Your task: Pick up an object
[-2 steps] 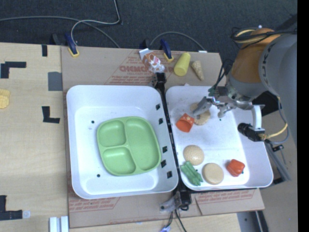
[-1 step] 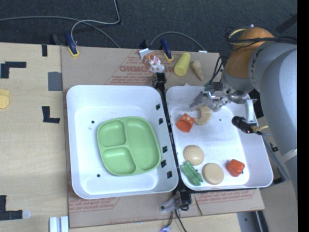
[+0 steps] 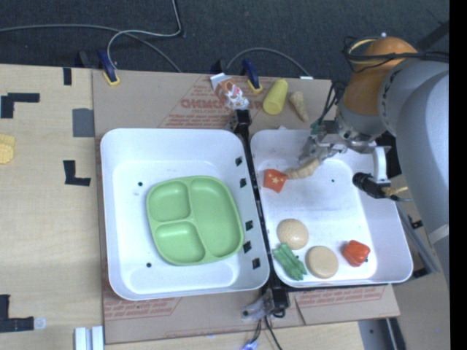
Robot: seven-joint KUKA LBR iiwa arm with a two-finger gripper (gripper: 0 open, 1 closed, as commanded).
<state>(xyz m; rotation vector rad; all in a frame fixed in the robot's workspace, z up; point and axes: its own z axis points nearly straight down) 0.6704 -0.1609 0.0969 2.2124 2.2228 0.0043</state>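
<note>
From the overhead camera I see the gripper (image 3: pixel 315 150) lowered into the far part of the right bin (image 3: pixel 379 228), its tip right at a pale tan piece (image 3: pixel 303 170) that lies on the bin floor and slants toward the left wall. I cannot tell whether it is released or clenched, as the metal blurs together there, and nothing shows plainly held. If this tan piece is the target, I would judge the best approach is to settle straight down over its upper end, straddle it across its narrow width, then close and lift slowly, since a long thin thing may swing or slip out. Just left of it, near but apart, lies a small red piece (image 3: pixel 273 180), close enough that a sideways nudge could knock it. The other items sit well away at the near end of the same bin: a round bun (image 3: pixel 292 232), a green pod (image 3: pixel 290 261), a second pale round item (image 3: pixel 322 261) and a red pepper (image 3: pixel 355 251). The left bin (image 3: pixel 120 166) carries a green divided plate (image 3: pixel 194 219).
</note>
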